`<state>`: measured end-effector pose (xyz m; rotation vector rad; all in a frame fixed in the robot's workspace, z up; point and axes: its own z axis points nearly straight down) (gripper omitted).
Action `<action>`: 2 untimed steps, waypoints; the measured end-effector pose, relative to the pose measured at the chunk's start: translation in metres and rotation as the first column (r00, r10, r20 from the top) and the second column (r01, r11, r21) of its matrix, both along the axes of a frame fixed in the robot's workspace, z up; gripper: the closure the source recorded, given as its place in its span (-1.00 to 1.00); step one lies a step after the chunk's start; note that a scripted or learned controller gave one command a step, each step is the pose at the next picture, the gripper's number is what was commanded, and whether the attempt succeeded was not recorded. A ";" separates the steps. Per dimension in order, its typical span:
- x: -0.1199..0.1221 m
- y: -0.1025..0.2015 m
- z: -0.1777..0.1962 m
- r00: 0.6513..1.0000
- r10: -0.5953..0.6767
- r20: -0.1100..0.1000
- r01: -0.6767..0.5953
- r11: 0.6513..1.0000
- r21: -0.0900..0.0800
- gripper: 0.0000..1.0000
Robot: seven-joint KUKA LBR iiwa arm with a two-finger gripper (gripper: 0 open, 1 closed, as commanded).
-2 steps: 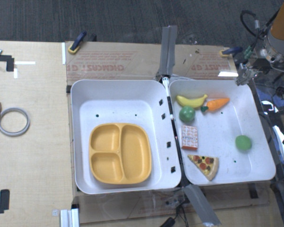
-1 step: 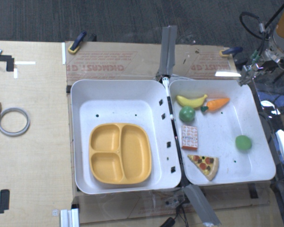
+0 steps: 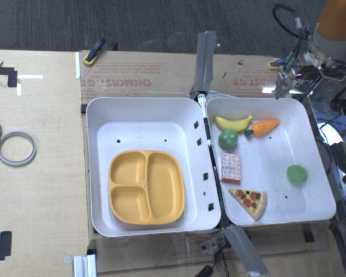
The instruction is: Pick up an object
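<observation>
Six toy foods are lying in the right white bin (image 3: 311, 154); the yellow plastic banana (image 3: 233, 122) is sitting nearer and left of the gripper (image 3: 288, 77), hovering beyond the far rim, finger state indiscernible.

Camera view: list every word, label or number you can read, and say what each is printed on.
The cardboard sheet behind the bins carries red block lettering, seen upside down; it looks like one repeated brand word, but it is too blurred to read with confidence.
The small red-and-white box in the right bin has a printed face; its text is too small to read.
Nothing else shows legible text.
</observation>
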<state>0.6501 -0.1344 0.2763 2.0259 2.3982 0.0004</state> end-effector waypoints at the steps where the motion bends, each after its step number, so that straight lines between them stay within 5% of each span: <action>1: 0.009 0.048 0.002 0.990 0.138 -0.001 -0.138 0.990 -0.001 1.00; 2: 0.009 0.108 0.003 0.969 0.247 -0.003 -0.247 0.969 0.000 1.00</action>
